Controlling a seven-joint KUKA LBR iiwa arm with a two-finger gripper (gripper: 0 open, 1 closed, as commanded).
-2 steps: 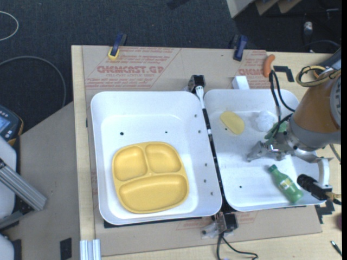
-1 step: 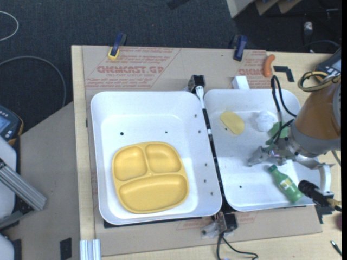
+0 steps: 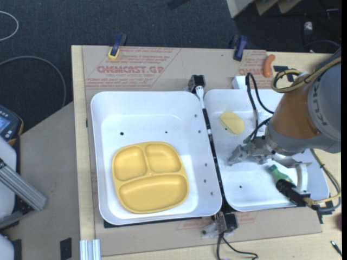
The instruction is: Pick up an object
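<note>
The pale yellow piece (image 3: 232, 122) lies ungrasped at the far end of the right bin (image 3: 252, 193), the gripper (image 3: 237, 157) low over that bin's middle, its jaws' state impossible to tell, so the lift seems yet undone.

Bright, even light; left bin (image 3: 141, 112) nearly washed out; soft shadows; slight blur.

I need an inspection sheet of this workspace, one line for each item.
Surface: cardboard-topped bench with two white bins, left bin and right bin.
Job's things: yellow divided plate in left bin; pale yellow piece in right bin.
Clutter: orange thing on bench behind right bin.
Grippers: claw low over right bin, apart from the piece.
Cables: black cable across right bin's far side.
Surroundings: dark floor; clamps at bench's far edge.
</note>
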